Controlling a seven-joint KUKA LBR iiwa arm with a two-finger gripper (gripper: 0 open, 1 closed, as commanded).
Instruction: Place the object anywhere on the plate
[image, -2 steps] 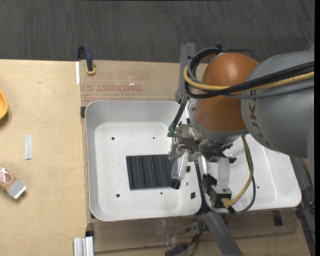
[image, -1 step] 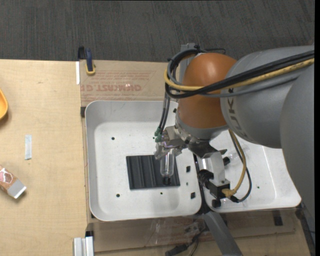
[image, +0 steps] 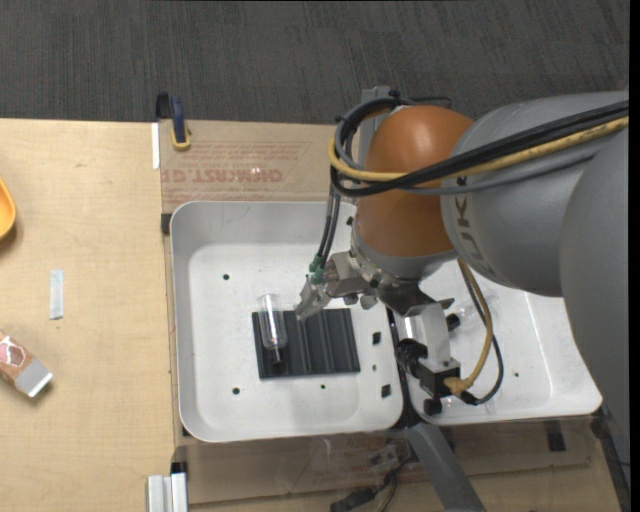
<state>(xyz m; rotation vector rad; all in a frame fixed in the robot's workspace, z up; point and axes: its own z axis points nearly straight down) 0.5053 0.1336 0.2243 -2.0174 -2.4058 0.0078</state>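
A black ribbed plate (image: 318, 342) lies flat in the left white bin (image: 200, 300), near its middle. A small clear glass tube (image: 272, 326) lies on the plate's left strip, its length running from back to front. My gripper (image: 312, 301) hangs over the plate's back edge, just right of the tube's upper end and very close to it. The orange wrist band and the grey arm above hide the gripper's upper part. Nothing shows held in the gripper.
The right white bin (image: 540, 380) sits mostly under the arm. Printed cardboard (image: 240, 170) and a blue clamp (image: 176, 118) lie behind the left bin. On the wooden bench at left are a small white strip (image: 56, 294), a wrapped packet (image: 22, 366) and an orange object (image: 5, 210).
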